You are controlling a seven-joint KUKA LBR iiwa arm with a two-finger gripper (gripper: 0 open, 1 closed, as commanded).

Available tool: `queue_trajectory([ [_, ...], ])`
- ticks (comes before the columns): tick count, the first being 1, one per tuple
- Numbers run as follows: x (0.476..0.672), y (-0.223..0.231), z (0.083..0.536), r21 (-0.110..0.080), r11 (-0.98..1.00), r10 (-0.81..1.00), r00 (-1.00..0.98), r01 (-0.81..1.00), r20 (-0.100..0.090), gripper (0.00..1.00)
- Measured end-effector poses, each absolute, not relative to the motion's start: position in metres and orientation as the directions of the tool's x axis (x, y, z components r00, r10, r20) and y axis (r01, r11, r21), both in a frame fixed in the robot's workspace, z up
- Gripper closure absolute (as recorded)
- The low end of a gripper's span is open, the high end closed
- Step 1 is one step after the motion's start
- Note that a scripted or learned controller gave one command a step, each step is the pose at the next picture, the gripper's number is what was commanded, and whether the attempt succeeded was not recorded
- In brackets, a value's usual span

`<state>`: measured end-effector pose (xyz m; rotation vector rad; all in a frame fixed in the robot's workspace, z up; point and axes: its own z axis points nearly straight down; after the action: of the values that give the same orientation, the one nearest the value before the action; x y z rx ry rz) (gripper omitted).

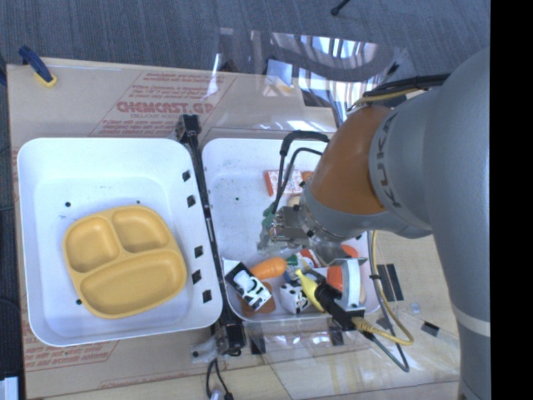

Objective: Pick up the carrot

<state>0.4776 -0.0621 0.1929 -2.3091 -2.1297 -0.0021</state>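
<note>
Orange carrot [269, 267] near front of right bin [237, 169], among clutter | looks like light, stiff, smooth plastic | grasp across its middle | my gripper [279, 227] just above it, state unclear

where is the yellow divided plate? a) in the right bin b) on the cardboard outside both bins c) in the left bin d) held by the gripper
c: the yellow divided plate lies flat in the left bin, while the arm works over the right bin.
</note>
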Motion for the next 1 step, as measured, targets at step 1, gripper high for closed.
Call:
queue_trajectory([
  [1,0.4765,-0.0633,0.1909,-0.004,-0.084,0.996,0.084,0.996,0.000,0.00],
])
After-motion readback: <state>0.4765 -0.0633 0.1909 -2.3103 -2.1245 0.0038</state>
